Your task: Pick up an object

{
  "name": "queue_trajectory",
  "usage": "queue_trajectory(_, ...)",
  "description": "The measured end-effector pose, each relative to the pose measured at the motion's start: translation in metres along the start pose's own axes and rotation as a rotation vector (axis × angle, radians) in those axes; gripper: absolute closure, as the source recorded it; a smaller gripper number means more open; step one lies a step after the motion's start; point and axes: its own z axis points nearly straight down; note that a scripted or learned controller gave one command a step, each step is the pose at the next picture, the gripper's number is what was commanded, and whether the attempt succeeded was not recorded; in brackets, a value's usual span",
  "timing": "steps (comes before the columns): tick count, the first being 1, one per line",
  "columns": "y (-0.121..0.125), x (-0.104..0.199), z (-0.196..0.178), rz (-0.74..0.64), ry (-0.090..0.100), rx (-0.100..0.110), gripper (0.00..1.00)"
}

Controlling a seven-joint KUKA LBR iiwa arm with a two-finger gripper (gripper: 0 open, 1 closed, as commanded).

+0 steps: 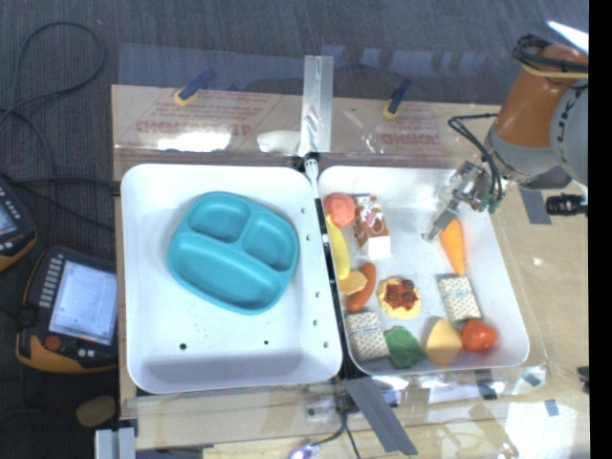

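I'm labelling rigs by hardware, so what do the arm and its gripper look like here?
The arm is grey with a broad orange band above the wrist, its segments rounded and tubular. A thin dark cable loops along its side near the wrist. The gripper is a small metallic grey unit with two slim fingers and a few tiny coloured specks on its body.

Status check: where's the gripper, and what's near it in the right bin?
Gripper over right bin, upper right. Nothing seen between fingers. Carrot just below it. Other toy food farther off.
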Motion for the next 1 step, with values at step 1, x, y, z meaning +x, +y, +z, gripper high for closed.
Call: queue_trajectory(1, 0.0353, 0.0197, 0.0339, 0.204, 0.005, 0.006, 0.0)
